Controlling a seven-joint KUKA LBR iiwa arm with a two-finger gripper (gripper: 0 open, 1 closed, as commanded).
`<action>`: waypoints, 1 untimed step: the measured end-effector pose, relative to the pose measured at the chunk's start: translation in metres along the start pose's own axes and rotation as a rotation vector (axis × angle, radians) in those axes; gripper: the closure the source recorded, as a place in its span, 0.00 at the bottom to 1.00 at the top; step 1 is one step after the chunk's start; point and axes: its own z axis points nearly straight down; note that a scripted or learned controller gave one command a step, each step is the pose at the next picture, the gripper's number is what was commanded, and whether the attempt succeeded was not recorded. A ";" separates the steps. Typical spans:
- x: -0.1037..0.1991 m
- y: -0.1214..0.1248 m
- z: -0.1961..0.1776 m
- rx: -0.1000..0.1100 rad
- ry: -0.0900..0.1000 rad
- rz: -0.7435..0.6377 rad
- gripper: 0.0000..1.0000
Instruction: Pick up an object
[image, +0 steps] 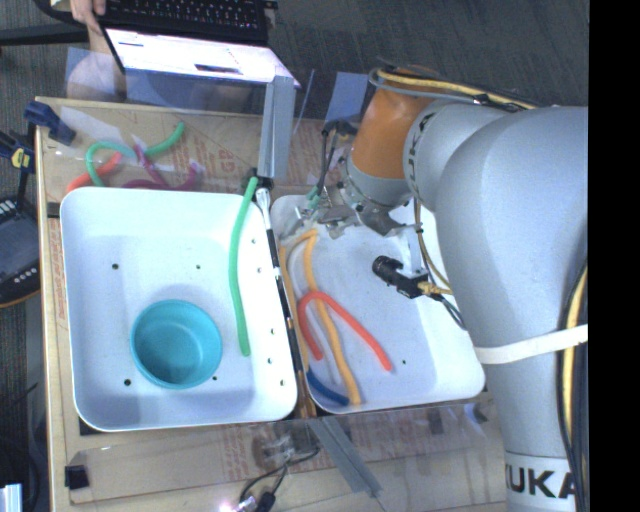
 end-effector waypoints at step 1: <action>0.005 -0.003 0.021 0.001 -0.019 -0.043 0.00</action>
